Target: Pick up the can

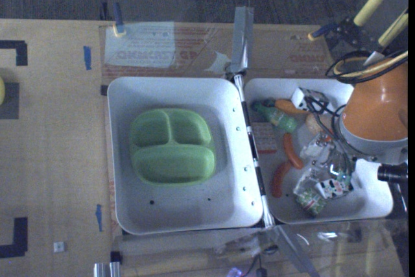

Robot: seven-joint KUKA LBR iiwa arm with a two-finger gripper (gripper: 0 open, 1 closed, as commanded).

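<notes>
The bench carries two white bins. The left bin holds a green divided plate at its middle. The right bin holds a jumble: a green bottle near its far-left corner, two orange carrot-like pieces, and a crumpled printed can near its near edge. The gripper hangs just above it; whether it is wide or narrow I cannot tell. Label writing is unreadable.
</notes>
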